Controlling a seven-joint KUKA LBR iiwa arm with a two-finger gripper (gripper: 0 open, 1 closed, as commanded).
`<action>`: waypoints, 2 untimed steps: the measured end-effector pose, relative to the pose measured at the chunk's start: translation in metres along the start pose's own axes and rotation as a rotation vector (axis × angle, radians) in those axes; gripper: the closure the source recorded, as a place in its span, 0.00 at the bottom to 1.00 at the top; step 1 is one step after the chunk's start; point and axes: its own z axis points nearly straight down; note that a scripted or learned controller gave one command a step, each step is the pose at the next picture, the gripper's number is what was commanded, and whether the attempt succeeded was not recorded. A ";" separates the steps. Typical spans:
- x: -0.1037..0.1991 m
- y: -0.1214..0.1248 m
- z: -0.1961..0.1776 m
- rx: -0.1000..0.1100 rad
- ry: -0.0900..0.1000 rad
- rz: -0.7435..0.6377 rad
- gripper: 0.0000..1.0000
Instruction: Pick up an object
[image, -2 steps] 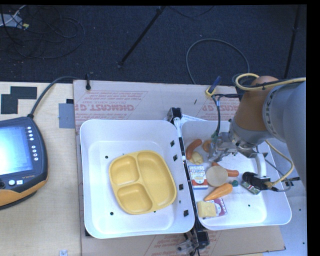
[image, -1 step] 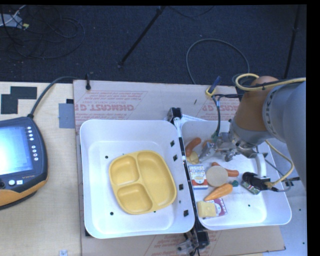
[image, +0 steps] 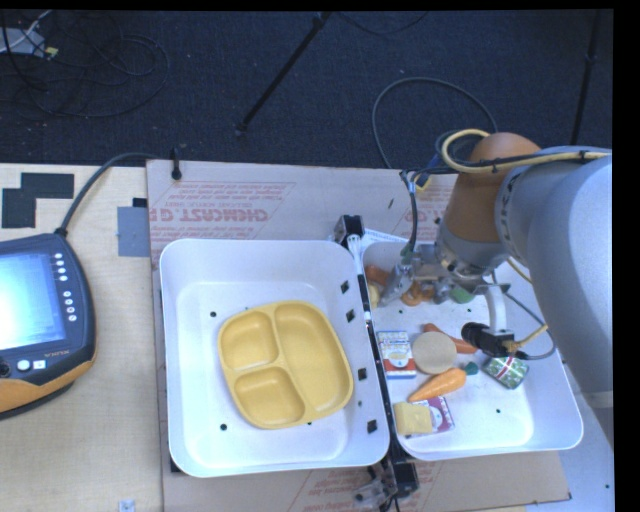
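From the overhead camera I see the arm (image: 545, 215) reaching in from the right, its gripper (image: 415, 280) low over the upper left of the right bin (image: 545, 425). I cannot tell how the jaws stand. Below it lie a carrot (image: 438, 384), a tan round disc (image: 434, 351), a small carton (image: 395, 352) and a green can (image: 506, 371). A yellow divided tray (image: 285, 362) sits in the left bin (image: 190, 400).

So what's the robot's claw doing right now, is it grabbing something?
Gripper: low in the right bin, among the toys at the back; open or shut cannot be told.
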 end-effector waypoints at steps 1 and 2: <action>-0.025 -0.002 0.004 0.008 0.016 -0.004 0.00; -0.014 -0.002 0.004 0.009 0.014 -0.006 0.00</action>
